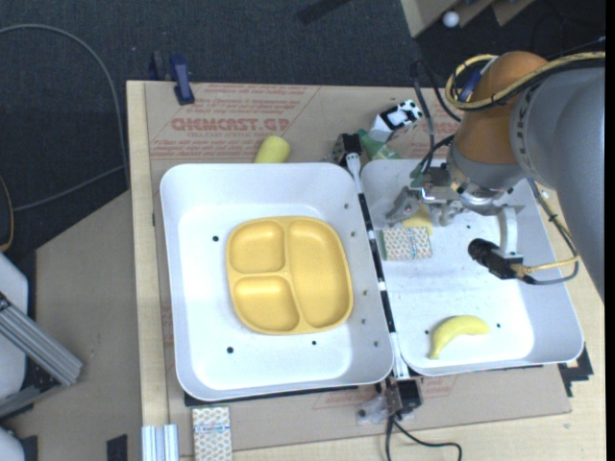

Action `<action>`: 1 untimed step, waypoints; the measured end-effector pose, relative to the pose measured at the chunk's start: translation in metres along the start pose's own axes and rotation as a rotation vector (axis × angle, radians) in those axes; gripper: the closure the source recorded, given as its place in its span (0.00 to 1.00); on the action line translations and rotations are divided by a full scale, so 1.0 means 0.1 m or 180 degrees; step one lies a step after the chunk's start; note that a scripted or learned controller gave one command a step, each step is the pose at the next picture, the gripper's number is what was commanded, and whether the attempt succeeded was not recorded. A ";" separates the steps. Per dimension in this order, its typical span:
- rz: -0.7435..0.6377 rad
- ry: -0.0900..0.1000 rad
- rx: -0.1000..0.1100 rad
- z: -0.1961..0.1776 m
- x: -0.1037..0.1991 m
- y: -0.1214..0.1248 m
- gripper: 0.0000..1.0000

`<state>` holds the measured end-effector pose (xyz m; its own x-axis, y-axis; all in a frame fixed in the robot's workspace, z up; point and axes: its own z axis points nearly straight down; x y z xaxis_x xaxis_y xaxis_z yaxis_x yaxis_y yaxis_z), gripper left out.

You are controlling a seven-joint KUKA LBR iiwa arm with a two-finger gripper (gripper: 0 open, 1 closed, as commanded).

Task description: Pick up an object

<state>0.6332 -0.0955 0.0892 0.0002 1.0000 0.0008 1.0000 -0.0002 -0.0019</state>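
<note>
The end effector (pixel 420 203) hangs low over the far left corner of the right bin (pixel 538 329); whether it is released or clenched I cannot tell. Just beneath it lies a small patterned packet (pixel 407 244) beside a yellow block (pixel 416 230). A banana (pixel 455 332) rests nearer. The left bin (pixel 192 257) holds a yellow divided plate (pixel 288 275).

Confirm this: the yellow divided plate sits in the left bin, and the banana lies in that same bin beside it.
Not quite. The yellow divided plate does sit in the left bin, but the banana lies in the right bin, near its front edge, as the camera view shows.
</note>
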 end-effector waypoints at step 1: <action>0.0001 -0.0006 -0.0012 0.04 -0.33 0.34 0.00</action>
<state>0.6668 -0.1287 0.0850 0.0006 1.0000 -0.0012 1.0000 -0.0006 0.0018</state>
